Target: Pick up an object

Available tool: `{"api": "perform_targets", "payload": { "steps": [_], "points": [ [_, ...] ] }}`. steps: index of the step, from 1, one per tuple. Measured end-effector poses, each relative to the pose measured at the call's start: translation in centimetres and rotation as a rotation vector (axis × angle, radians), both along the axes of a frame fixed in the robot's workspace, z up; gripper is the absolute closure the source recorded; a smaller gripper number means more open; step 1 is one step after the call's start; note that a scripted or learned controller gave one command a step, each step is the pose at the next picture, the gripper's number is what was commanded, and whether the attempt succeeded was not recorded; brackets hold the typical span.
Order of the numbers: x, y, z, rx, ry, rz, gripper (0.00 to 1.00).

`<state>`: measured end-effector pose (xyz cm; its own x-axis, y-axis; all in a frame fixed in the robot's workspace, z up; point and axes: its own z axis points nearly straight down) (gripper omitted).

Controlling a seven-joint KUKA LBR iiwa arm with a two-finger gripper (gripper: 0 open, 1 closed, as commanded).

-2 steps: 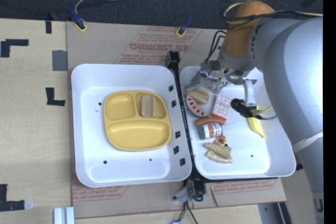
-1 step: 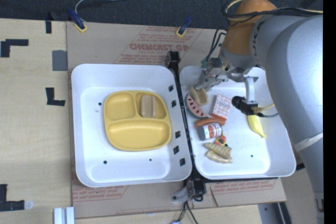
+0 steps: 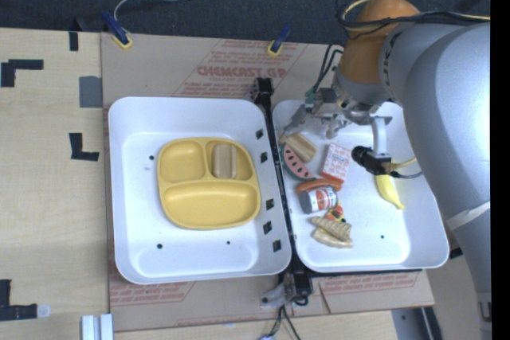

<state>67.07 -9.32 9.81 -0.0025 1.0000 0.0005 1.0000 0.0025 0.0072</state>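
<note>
The grey arm's two-finger gripper (image 3: 331,114) is hovering over the right white bin's (image 3: 414,247) far edge, near the tan bread-shaped toy (image 3: 301,146).

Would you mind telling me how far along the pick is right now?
Done: the arm has reached over the right bin, and the gripper sits low at its back edge. In hand: nothing visibly held. Left: the grasp and lift; the banana, can, and red-and-white packet lie on the bin floor.
</note>
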Motion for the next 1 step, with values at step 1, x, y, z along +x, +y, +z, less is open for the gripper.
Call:
{"api": "perform_targets", "payload": {
  "steps": [1],
  "points": [
    [-0.11, -0.37, -1.12, -0.001, 0.004, -0.001, 0.0]
  ]
}}
